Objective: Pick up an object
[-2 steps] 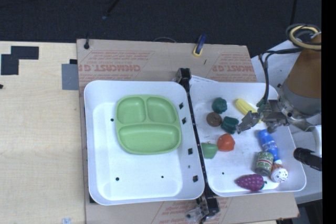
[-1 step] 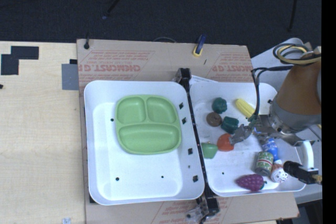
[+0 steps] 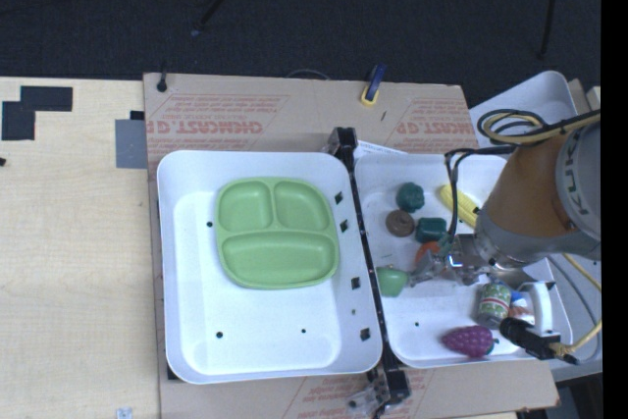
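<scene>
The right bin (image 3: 417,324) holds several small objects: a dark green round piece (image 3: 410,196), a brown disc (image 3: 399,223), a teal block (image 3: 431,230), a yellow banana (image 3: 454,199), a light green piece (image 3: 392,282), a small orange item (image 3: 426,251), a labelled can (image 3: 494,302) and a purple grape bunch (image 3: 469,340). My gripper (image 3: 435,269) is low in this bin, between the orange item and the light green piece, just right of the latter. The arm's orange band (image 3: 525,196) covers the bin's right side.
The left bin (image 3: 196,329) carries a green divided plate (image 3: 276,233). A black divider (image 3: 358,250) runs between the bins. A white mug-like object (image 3: 537,301) lies by the can. Cables (image 3: 510,123) loop behind the arm at the right.
</scene>
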Controlling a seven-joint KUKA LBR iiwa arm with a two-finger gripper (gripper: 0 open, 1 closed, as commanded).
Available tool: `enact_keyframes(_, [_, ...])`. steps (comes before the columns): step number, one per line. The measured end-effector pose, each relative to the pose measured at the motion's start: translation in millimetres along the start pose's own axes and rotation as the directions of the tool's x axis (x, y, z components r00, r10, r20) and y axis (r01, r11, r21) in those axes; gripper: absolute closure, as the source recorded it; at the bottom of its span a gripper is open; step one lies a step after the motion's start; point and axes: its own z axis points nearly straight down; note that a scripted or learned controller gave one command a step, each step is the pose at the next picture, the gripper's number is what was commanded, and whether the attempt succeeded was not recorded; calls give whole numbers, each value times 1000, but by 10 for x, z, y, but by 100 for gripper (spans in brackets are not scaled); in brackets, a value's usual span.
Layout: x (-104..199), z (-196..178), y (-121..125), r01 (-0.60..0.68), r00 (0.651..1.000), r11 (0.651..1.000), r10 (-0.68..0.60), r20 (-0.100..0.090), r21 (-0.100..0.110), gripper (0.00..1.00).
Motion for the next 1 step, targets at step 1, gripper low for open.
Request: enact_keyframes(1, [-5,109,-2,-6,1000,1000,6,5,-7,0])
